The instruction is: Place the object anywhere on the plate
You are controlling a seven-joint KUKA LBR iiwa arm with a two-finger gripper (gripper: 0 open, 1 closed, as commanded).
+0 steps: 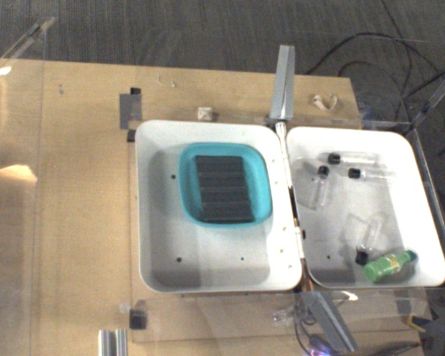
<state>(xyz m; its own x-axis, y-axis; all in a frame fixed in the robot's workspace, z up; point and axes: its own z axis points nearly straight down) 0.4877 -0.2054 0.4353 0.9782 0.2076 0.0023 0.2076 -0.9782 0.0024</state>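
Left bin is occupied by teal plate with dark ridged insert. Right bin is scattered with clear vials; green bottle is lying near right corner. Nothing is placed yet; pick and transfer are left.

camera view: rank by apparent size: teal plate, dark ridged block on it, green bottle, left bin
1. left bin
2. teal plate, sits inside that bin
3. dark ridged block, within the plate's rim
4. green bottle, in the right bin, clearly the smallest

The gaps are wide, so the camera's slant doesn't alter the order.
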